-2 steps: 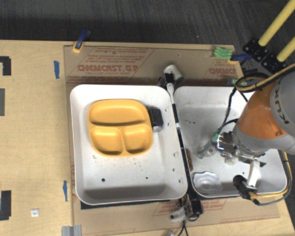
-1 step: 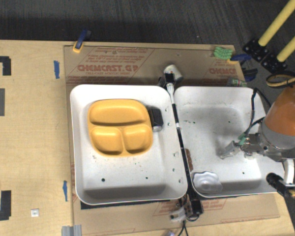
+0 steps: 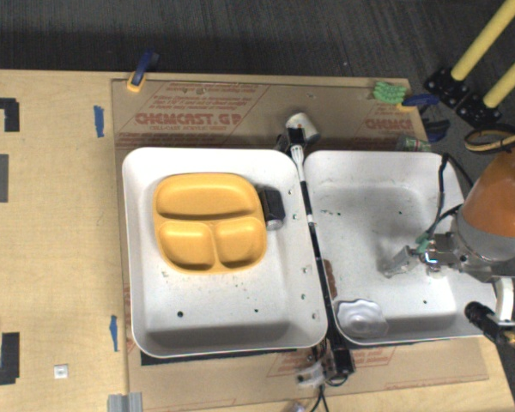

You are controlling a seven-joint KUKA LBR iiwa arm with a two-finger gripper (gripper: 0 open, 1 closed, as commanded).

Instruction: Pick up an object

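Note:
A yellow divided plate [image 3: 210, 221] lies in the upper part of the left bin [image 3: 223, 316]. A small dark grey object [image 3: 271, 206] rests against the plate's right edge. A clear, roundish plastic object [image 3: 360, 318] sits in the near left corner of the right bin [image 3: 369, 187]. My gripper [image 3: 398, 262] is low over the middle of the right bin, reaching in from the right. It is above and to the right of the clear object and apart from it. I see nothing in it.
The grey arm with its orange band [image 3: 500, 202] covers the right bin's right side. A ridge [image 3: 311, 230] where the two bin rims meet runs between them. Yellow poles [image 3: 489, 33] stand at the far right, beyond the bench.

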